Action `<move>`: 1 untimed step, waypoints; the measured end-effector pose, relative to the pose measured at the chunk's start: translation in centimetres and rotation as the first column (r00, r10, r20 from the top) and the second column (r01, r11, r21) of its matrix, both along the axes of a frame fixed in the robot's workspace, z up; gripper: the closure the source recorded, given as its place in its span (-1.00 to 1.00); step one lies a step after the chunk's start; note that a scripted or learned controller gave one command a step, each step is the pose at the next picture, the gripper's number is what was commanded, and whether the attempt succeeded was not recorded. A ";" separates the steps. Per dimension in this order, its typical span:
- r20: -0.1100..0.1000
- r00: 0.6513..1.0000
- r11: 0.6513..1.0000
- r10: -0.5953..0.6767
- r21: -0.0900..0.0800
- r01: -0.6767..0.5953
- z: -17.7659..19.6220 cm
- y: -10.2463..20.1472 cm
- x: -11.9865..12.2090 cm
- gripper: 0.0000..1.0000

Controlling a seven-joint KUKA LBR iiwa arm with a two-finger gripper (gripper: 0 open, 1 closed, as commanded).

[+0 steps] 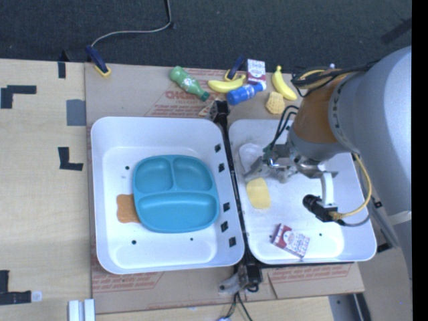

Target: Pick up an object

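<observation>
i've got the claw (257,168) low in the right bin (348,246), can't tell its state, just above the yellow block (258,194), and i worry it knocks the block toward the divider instead of catching it.

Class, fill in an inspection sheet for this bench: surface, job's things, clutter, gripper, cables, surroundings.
Surface: two white bins, left bin, right bin, on cardboard.
Job's things: yellow block, red-and-white packet in right bin; blue divided plate over orange piece in left bin.
Clutter: green bottle, two bananas, blue bottle behind bins.
Gripper: gripper low above yellow block.
Cables: black cable on dark floor.
Surroundings: wooden bench.
</observation>
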State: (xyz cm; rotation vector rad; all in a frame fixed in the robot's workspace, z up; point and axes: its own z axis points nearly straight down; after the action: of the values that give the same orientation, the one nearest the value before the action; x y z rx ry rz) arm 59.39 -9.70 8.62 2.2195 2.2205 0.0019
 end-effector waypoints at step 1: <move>-0.002 1.000 1.000 0.000 0.001 0.000 9.9 1.9 -6.4 -1.00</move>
State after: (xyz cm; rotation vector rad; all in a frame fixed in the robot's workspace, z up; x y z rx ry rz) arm 52.96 -7.79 18.48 2.2207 2.2216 0.0005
